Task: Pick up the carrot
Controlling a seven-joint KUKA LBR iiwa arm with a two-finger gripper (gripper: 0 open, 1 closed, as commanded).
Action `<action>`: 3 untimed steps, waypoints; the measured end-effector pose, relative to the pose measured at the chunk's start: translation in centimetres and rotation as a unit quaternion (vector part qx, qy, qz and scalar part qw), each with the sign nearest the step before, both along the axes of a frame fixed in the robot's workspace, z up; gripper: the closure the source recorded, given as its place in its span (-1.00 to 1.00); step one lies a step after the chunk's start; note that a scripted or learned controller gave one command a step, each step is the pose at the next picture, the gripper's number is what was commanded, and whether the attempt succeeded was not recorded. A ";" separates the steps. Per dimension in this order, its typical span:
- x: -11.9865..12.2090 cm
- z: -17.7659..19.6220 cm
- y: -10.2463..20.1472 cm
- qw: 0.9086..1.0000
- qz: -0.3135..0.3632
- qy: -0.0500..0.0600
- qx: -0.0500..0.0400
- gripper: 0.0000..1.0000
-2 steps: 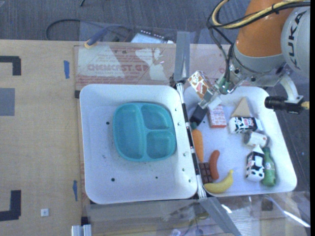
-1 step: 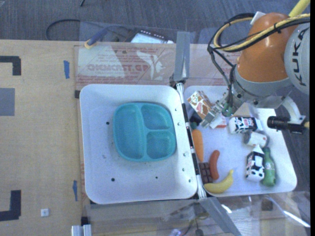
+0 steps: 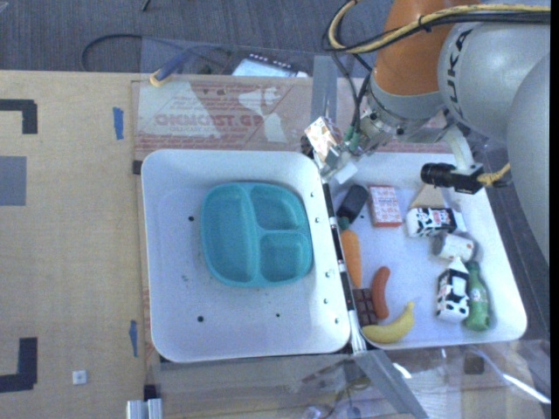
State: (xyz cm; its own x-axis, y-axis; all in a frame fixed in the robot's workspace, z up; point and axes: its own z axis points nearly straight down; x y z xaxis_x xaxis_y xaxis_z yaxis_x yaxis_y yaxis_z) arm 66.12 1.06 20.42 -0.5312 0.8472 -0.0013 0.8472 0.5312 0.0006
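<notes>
While the carrot (image 3: 351, 257) lay untouched against the left wall of the right bin (image 3: 507, 317), the gripper (image 3: 336, 162) hovered beyond its far end; jaw state could not be determined. Grasp and lift remained.

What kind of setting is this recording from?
Most likely a robotics lab bench: two white bins side by side, toy food such as a carrot and banana, and loose cables on grey carpet.
</notes>
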 end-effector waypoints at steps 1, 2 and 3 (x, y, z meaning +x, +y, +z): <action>-2.0 1.8 4.8 0.961 0.275 0.001 0.001 1.00; -5.3 3.0 8.2 0.957 0.289 0.001 0.001 1.00; -7.5 2.5 9.0 0.932 0.363 0.001 0.001 1.00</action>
